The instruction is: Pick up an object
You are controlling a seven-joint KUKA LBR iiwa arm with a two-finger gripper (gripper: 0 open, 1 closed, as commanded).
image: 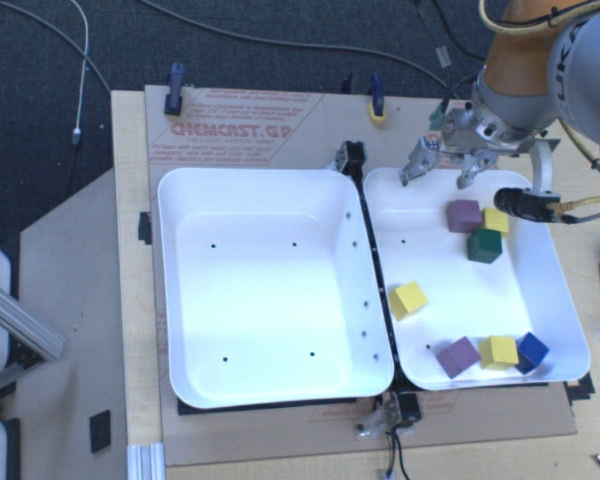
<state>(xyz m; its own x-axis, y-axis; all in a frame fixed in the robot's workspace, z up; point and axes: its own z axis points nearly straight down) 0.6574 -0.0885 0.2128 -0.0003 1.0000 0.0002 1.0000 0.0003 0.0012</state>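
Above the right bin's (570,313) far rim — fingers (417,164) spread, nothing between.

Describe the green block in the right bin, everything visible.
The green block is a small dark green cube, matte, looking like foam or painted wood, with no markings visible. It sits flat on the floor of the right bin, in the far half, turned slightly off the bin's edges. A yellow block touches or nearly touches its far side, and a purple block sits just beyond it to the left, apparently close against it. The pincer is above the bin's far rim, apart from the block.
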